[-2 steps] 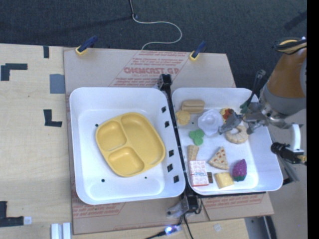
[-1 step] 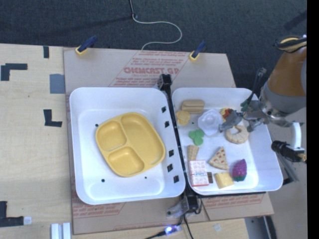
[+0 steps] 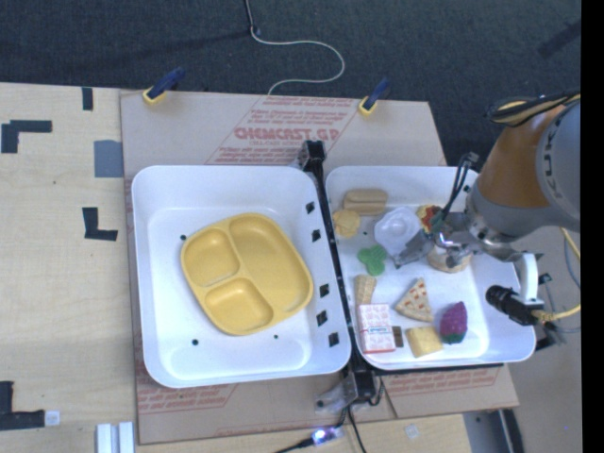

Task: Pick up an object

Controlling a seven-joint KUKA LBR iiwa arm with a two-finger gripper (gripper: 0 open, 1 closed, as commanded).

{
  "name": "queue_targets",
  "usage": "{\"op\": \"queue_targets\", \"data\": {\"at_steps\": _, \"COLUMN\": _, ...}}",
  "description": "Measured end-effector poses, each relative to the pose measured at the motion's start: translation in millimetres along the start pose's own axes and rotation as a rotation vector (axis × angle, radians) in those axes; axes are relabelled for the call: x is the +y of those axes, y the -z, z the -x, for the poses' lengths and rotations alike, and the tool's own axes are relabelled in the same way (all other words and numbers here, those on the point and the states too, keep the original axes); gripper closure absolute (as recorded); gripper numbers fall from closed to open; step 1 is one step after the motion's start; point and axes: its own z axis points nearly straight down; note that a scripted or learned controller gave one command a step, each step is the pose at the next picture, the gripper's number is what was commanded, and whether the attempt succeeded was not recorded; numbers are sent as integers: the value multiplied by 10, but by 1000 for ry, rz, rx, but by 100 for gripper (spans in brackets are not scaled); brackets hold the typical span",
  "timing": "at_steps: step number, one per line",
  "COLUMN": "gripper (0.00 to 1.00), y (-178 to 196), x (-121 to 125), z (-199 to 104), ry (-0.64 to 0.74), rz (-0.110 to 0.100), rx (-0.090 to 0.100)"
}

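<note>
Left white bin [image 3: 151,253]: holds one yellow divided plate [image 3: 247,272] with three compartments, lying flat near the middle. Cardboard sheet [image 3: 283,130]: brown, printed with red lettering, lying under both bins. Two clamps, blue and yellow: one at the sheet's far left corner [image 3: 162,85], one at its far right corner [image 3: 374,94]. White cable [image 3: 302,55]: looping over the dark floor [image 3: 396,26] beyond the sheet. Wooden surface [image 3: 57,300]: pale, with dark tape marks, left of the bins.

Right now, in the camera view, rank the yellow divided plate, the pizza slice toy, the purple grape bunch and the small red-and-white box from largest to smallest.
1. yellow divided plate, largest by far
2. red-and-white box
3. pizza slice toy and purple grape bunch: these two look alike, so I won't rank them.
</note>
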Motion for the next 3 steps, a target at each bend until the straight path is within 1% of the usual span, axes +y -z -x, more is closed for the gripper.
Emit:
{"op": "queue_targets", "data": {"at_steps": 1, "gripper": 0, "y": -460, "x": -1, "z": -9, "ry": 0, "rz": 4, "rx": -2}}
{"op": "queue_targets", "data": {"at_steps": 2, "gripper": 100, "y": -331, "x": 7, "z": -3, "ry": 0, "rz": 7, "rx": -4}}
{"op": "queue_targets", "data": {"at_steps": 3, "gripper": 100, "y": 279, "x": 62, "z": 34, "ry": -1, "rz": 11, "rx": -3}}
